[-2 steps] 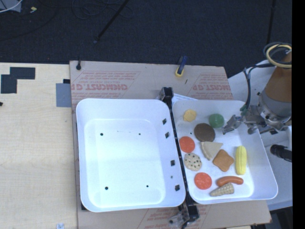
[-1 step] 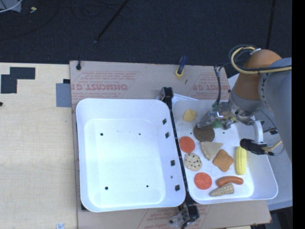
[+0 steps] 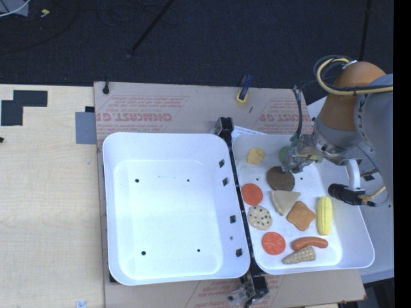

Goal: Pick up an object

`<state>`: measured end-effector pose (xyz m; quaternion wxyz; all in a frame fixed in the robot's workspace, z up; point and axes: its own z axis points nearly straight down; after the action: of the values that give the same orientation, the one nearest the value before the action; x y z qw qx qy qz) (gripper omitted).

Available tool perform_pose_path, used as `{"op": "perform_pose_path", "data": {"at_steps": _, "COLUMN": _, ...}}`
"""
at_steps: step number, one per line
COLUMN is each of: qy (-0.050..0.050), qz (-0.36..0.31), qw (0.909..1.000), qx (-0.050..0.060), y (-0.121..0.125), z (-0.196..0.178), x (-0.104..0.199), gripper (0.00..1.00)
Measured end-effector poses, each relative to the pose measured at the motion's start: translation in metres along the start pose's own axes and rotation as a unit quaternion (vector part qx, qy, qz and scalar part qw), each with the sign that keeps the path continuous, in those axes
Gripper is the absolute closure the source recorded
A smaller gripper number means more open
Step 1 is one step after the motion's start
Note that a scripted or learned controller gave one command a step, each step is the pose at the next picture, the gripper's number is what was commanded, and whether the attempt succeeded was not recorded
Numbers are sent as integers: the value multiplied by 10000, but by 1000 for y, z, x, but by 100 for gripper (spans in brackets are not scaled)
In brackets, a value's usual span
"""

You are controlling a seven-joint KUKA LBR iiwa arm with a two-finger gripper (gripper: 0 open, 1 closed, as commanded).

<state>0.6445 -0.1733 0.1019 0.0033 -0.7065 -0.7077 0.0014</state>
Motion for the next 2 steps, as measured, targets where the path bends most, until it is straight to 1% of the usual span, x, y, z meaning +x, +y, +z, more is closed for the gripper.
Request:
{"op": "perform_pose_path", "data": {"at_steps": 1, "qy": -1, "qz": 5, "qw": 10000, "qx": 5, "y": -2, "z": 10, "x": -4, "gripper": 100}}
{"op": "perform_pose_path", "data": {"at_steps": 2, "qy": -26, "qz": 6, "qw": 9999, "qx": -97, "y": -37, "z": 8, "x": -27, "gripper": 100}}
